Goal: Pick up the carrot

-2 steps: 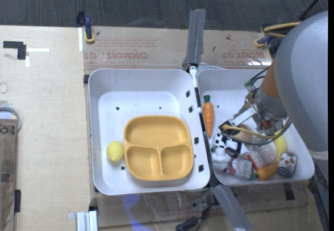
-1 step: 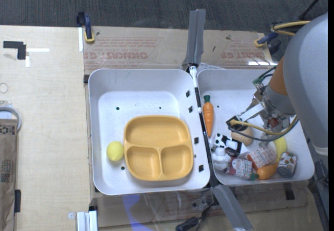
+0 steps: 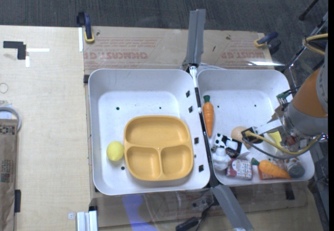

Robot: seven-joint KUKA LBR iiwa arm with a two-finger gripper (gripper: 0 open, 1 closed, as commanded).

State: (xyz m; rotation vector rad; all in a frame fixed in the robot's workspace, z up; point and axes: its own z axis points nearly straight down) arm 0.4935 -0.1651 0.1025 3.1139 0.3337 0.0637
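Left bin: lemon just beside a yellow 3-section plate. Right bin: carrot lies lengthwise along the left wall, green top pointing away from cam. Near-side clutter: cow toy, egg, red packet, 2nd carrot. Arm at the bin's right side; gripper low, wrapped in cables, grip state can't be told.

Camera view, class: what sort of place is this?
Probably a robot lab bench: an arm reaches over two white bins, which hold toy food such as a carrot and a yellow divided plate.
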